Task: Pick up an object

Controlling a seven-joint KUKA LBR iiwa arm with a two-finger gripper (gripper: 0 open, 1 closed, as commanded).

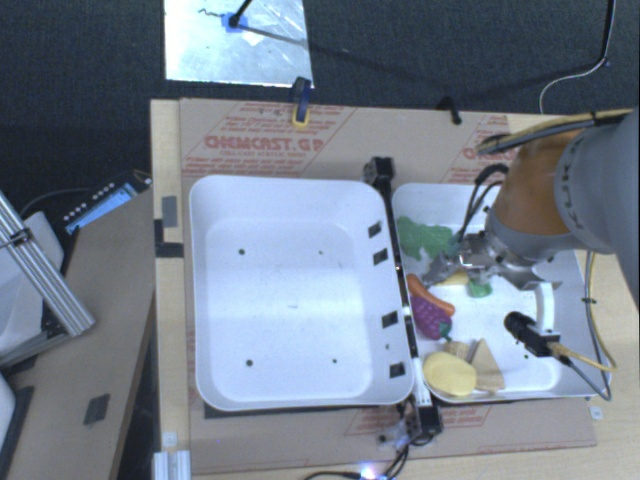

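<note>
The tool (pixel 455 265) is hanging low in the right bin (pixel 520 380), beside a green toy (pixel 424 236). I cannot tell its grip. A purple toy (pixel 430 315) is lying slanted.

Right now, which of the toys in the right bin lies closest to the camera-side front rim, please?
The round yellow toy by the front-left corner of the right bin. The purple toy and the green toy sit farther back along the divider.

The grey arm (pixel 590 183) reaches in from the right, its orange band (pixel 528 190) above the wrist, bent low with the gripper (pixel 452 264) pointing down and leftward.
</note>
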